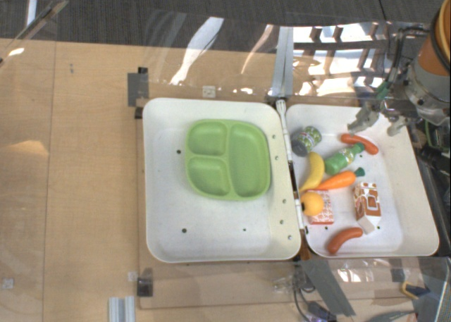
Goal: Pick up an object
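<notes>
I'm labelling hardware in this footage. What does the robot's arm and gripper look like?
The arm enters at the right edge: a grey body with an orange band above the wrist. Below it sits a pale grey metal gripper with two slim, light-coloured fingers, and a small green patch shows near the wrist. Finer markings are too small to tell.

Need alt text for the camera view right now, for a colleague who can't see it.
The open gripper hovers at the right bin's far edge, holding nothing, above toy food: a banana, carrot, two sausages and a carton. The left bin holds a green divided plate.
</notes>
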You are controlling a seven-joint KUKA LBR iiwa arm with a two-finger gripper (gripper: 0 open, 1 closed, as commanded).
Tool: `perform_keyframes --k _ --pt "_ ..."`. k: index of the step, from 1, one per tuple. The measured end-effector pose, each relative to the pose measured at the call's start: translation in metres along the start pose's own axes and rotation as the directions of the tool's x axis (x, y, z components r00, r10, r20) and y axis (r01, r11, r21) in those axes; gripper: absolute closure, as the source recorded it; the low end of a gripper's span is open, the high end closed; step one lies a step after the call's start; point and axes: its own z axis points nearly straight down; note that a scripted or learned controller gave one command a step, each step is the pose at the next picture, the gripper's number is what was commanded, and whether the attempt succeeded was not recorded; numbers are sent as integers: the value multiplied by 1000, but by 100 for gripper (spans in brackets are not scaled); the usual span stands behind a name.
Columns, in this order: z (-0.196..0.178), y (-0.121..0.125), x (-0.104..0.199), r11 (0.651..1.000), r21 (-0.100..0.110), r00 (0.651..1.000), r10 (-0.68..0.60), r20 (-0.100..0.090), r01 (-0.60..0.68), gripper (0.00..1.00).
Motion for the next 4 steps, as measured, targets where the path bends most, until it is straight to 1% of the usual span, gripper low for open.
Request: perform_keyframes --k 1,2,3,4 --pt "121 -20 -12 983 1 983 -185 -1 185 0" --pt "169 -23 -14 985 -15 985 -174 5 174 0" --pt "155 -19 -15 984 -28 984 -177 13 177 100" --pt "170 53 7 1000 4 1000 -5 2 5 100"
